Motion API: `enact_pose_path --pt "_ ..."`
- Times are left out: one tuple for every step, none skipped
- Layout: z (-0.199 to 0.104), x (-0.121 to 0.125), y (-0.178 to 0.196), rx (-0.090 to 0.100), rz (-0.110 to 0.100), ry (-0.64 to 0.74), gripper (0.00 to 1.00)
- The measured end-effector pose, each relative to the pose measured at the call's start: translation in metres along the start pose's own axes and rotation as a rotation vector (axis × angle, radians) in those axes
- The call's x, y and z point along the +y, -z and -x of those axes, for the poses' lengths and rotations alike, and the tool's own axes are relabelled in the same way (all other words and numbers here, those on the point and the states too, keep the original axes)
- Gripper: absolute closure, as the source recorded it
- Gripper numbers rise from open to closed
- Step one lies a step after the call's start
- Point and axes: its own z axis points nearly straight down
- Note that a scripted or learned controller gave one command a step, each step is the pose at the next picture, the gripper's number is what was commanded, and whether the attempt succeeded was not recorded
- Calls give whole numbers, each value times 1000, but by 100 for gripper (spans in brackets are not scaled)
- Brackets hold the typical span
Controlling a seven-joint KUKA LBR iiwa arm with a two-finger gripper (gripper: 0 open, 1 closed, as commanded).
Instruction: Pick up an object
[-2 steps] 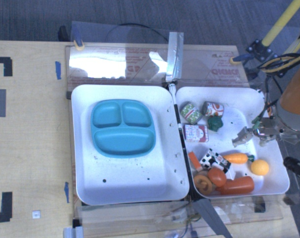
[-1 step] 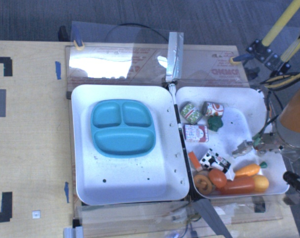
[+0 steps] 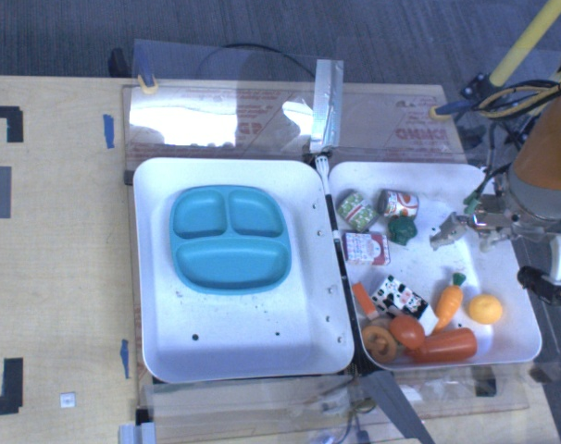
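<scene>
Gripper (image 3: pixel 458 229) open and holding nothing, above the right bin's (image 3: pixel 503 178) far right part. Toys crowd that bin: carrot (image 3: pixel 449 302), lemon (image 3: pixel 485 309), tomato (image 3: pixel 407 330), can (image 3: pixel 398 202). Blue divided plate (image 3: pixel 230 239) in left bin (image 3: pixel 160 340).

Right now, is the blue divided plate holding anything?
Empty. All three compartments of the blue divided plate show bare blue; the toys lie in the right bin.
</scene>
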Motion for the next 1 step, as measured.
enact_pose_path --pt "12 -82 -33 8 8 188 0"
